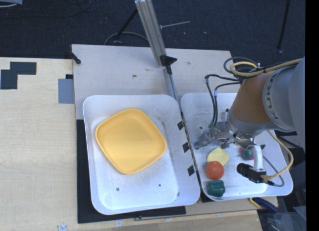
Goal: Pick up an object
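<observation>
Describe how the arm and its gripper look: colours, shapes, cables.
The arm is a thick, rounded grey cylinder with a wide orange band above the wrist. The gripper below it is small, of bare silvery metal. Thin black cables loop beside the band.

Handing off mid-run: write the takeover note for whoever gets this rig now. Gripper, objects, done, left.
Gripper: low in the right bin, beside the pale yellow piece; nothing visibly held.
Things: the red ball and green object lie just in front of the yellow piece. The yellow plate lies in the left bin.
Done: no object lifted.
Left: grasp one and lift it.
</observation>
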Motion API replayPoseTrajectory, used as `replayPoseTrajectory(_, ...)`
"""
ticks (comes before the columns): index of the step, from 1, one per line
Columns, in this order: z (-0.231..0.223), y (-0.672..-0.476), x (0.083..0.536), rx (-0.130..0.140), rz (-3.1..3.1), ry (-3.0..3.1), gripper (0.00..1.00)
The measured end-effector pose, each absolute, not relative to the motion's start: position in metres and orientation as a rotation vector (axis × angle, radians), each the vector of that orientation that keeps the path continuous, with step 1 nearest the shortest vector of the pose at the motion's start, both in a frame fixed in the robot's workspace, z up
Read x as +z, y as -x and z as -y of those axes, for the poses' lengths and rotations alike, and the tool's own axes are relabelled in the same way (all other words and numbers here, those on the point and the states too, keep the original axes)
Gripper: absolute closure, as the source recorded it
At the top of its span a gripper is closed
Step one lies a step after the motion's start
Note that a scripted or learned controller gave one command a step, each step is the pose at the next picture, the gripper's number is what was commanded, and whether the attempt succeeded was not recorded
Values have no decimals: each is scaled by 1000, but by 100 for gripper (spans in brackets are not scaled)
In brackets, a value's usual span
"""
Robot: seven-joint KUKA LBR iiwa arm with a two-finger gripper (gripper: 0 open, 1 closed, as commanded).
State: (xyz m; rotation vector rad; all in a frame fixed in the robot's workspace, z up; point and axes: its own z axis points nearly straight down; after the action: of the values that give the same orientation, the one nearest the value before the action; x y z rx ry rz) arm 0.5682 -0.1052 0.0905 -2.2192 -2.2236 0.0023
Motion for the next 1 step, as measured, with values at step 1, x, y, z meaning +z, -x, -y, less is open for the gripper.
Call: replayPoseTrajectory(1, 105, -569, 100, 3, 2223, 2219, 100)
